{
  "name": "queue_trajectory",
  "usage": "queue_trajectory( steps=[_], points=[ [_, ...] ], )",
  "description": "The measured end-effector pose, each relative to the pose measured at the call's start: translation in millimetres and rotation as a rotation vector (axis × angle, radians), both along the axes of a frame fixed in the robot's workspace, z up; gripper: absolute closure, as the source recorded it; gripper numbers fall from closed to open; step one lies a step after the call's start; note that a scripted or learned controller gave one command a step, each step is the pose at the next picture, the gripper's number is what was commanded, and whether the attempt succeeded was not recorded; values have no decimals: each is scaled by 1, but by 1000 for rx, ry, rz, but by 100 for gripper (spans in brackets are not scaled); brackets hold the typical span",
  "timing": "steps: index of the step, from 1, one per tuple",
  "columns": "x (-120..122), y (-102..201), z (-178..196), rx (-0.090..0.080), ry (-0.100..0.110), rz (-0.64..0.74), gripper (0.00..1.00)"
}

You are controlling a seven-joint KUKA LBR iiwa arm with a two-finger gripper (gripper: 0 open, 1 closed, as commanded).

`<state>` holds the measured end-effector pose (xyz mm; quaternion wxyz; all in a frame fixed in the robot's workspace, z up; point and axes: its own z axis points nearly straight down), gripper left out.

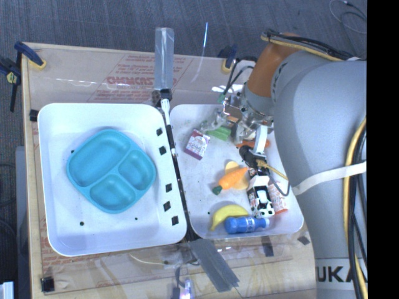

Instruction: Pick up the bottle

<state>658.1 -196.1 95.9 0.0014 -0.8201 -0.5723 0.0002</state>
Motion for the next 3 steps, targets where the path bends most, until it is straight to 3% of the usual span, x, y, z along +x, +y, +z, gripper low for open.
queue_trajectory(
  steps=[1, 2, 3],
  points=[
    [1, 3, 11, 1, 2, 10, 100],
    [1, 5, 11, 3, 2, 11, 0],
    [2, 6, 22, 3, 4, 19, 100]
  ],
)
